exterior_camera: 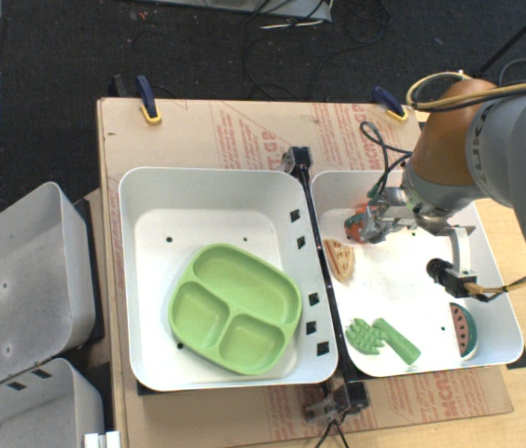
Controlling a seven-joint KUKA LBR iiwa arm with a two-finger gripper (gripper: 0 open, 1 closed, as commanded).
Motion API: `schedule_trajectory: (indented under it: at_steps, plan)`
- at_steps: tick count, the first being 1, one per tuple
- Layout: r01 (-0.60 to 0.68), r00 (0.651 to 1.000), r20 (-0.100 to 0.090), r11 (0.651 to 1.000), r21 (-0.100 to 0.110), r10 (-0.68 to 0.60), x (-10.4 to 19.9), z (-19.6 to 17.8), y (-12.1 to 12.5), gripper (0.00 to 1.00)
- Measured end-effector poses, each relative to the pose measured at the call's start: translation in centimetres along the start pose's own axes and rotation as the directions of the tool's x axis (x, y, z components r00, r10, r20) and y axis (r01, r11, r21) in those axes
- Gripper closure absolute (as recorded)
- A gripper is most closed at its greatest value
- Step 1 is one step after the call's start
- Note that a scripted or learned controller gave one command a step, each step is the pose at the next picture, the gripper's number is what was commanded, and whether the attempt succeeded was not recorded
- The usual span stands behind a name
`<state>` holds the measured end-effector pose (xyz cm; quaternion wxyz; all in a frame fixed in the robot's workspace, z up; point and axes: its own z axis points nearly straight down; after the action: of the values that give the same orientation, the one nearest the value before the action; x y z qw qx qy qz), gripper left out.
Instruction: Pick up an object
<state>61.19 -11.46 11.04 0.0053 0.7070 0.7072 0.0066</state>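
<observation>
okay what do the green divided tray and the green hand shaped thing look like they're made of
Green divided tray: probably molded plastic, going by its even pale green color, rounded compartment walls and soft sheen. Green hand-shaped thing: likely plastic or rubber, a solid darker green with a matte look; it appears too small to tell which.

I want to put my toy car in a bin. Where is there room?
The right bin has bare floor in its middle, between the pizza slice, green hand toy and watermelon slice. The left bin is crowded by the green tray.

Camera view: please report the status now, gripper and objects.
Gripper low in right bin, at a small red toy. Pizza slice, green hand toy, watermelon slice lie loose. Green tray in left bin.
</observation>
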Motion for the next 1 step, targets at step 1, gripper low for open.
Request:
schedule_trajectory:
  at_steps: [1]
  plan:
    - [0.002, 1.000, 0.003, 1.000, 0.011, -0.002, -0.28, -6.30, 0.52, 1.00]
